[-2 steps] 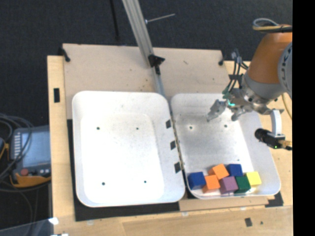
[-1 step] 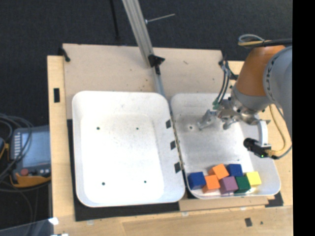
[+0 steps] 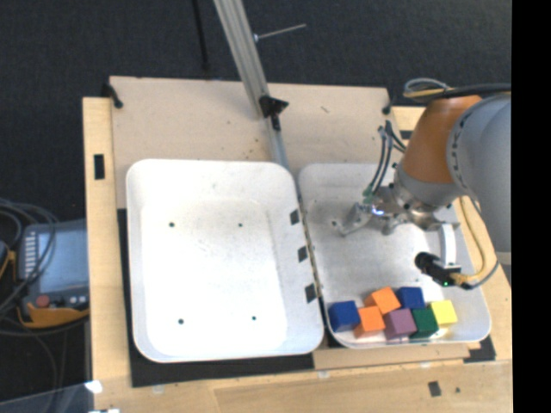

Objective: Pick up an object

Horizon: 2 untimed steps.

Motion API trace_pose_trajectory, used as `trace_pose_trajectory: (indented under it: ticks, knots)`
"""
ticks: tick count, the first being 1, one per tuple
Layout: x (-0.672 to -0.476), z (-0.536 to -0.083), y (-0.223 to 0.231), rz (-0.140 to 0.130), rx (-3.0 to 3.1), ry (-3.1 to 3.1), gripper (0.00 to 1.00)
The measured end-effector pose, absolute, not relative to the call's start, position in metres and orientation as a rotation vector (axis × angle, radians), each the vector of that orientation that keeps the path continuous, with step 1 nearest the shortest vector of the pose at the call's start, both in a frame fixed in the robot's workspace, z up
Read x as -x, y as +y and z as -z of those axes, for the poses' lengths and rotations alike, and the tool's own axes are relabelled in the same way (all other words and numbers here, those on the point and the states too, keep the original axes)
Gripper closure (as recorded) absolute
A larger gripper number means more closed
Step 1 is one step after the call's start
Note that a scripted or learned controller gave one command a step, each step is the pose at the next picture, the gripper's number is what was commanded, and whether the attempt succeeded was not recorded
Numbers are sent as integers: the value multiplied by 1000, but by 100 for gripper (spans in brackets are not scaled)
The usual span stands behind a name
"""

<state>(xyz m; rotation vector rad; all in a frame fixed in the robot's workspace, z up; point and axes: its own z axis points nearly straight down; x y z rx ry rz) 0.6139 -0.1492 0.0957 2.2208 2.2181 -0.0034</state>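
Dark carpet surrounds our pale wooden bench (image 3: 224, 110), which bears two shallow white plastic bins side by side. On the left sits the larger white bin (image 3: 146, 231), and on the right the smaller white bin (image 3: 331, 188), with a slanted aluminium post (image 3: 245, 50) rising behind the seam between them.

We see the grey arm with its orange wrist band (image 3: 439, 140) reaching in from the right, its two-finger gripper (image 3: 355, 222) hanging over the upper middle of the right bin. Whether the claw is spread or clenched we cannot tell; it is small and grey against a grey-white floor. Nothing appears caught in it.

Our targets lie well apart from it, huddled in the right bin's near corner: a blue cube (image 3: 343, 315), two orange cubes (image 3: 384, 300) (image 3: 371, 318), a second blue cube (image 3: 411, 298), a purple cube (image 3: 400, 323), a green cube (image 3: 424, 320) and a yellow cube (image 3: 443, 311). They touch one another in a tight cluster.

We judge the pick has not begun in earnest: the arm is at the approach stage, with no cube chosen. Next we would need to travel toward the near corner, choose an outer cube such as the blue one on the cluster's left, and descend with the claw straddling it, since the packed neighbours and the bin wall leave little room.
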Motion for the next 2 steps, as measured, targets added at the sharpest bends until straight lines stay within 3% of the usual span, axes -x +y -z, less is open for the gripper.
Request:
trace_pose_trajectory:
  ticks: [1,2]
  knots:
    - [-615,-109,-150,-4,-2223,2212,100]
    - [-615,-173,-147,-8,-2214,2220,100]
